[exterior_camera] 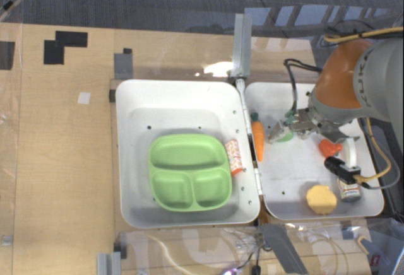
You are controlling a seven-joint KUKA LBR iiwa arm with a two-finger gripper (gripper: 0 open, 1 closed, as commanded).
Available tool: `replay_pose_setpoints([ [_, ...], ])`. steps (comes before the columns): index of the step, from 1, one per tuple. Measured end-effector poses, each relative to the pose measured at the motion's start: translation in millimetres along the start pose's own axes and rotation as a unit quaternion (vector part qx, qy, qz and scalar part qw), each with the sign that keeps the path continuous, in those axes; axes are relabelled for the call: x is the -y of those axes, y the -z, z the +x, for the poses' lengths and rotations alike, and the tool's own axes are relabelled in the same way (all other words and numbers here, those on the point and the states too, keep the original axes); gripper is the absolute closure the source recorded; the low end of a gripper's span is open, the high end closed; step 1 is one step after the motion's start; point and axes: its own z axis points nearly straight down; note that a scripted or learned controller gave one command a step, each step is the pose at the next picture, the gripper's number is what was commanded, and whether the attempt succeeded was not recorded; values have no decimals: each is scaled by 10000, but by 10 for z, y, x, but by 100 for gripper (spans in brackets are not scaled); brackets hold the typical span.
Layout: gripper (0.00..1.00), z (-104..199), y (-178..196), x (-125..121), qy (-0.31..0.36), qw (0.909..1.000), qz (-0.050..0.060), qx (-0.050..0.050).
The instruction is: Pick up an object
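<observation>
My gripper [279, 131] is low over the right bin [284, 195], in its upper left part, with the arm reaching in from the right. A small green object [286, 137] lies right at the gripper's tip, partly hidden by it; whether it is held cannot be told. An orange carrot [257, 136] lies just left of the gripper, along the bin's left wall. A red object [329, 146] lies under the wrist to the right. Near the front wall sits a yellow lump [322, 199].
A small can [349, 191] and a white object [351, 155] lie at the right bin's right side. The left bin [136, 110] holds a green divided plate [189, 172] with an orange-and-white packet [234, 157] beside its right edge.
</observation>
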Motion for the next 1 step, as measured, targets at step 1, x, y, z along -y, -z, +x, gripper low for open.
replay_pose_setpoints([
  [1,100,16,98,-21,17,10000,-14,-2],
])
